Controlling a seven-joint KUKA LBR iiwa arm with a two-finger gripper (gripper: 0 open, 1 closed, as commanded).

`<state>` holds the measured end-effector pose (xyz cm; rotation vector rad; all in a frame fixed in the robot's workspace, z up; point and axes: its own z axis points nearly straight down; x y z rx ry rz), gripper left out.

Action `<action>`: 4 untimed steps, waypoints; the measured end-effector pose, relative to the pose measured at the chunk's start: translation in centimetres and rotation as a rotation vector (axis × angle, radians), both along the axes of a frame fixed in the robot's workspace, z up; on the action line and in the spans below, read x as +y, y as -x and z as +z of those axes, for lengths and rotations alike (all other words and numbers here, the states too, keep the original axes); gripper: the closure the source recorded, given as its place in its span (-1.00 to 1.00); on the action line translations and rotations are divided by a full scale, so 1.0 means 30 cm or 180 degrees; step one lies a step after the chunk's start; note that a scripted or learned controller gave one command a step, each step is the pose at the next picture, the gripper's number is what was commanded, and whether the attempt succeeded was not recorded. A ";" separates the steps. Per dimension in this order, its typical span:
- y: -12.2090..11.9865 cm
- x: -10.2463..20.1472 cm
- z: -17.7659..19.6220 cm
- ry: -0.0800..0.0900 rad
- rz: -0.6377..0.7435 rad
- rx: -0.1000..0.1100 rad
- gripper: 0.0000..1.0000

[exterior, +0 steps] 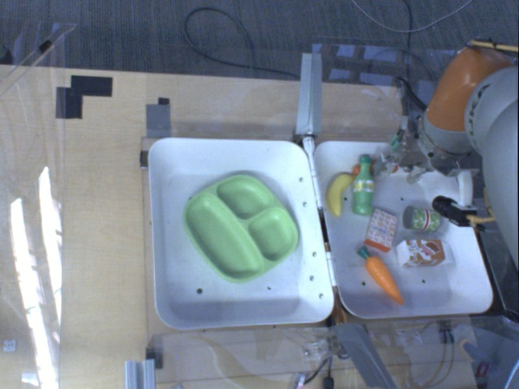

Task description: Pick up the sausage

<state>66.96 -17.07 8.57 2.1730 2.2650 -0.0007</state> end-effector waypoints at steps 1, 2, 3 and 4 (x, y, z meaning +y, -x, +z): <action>-0.006 -0.086 0.005 -0.0040 0.0362 0.0015 -1.00; -0.016 -0.078 0.045 -0.0029 0.0388 -0.0003 1.00; -0.006 0.124 0.345 -0.0002 -0.0087 -0.0023 1.00; -0.005 0.124 0.344 -0.0001 -0.0086 -0.0021 -1.00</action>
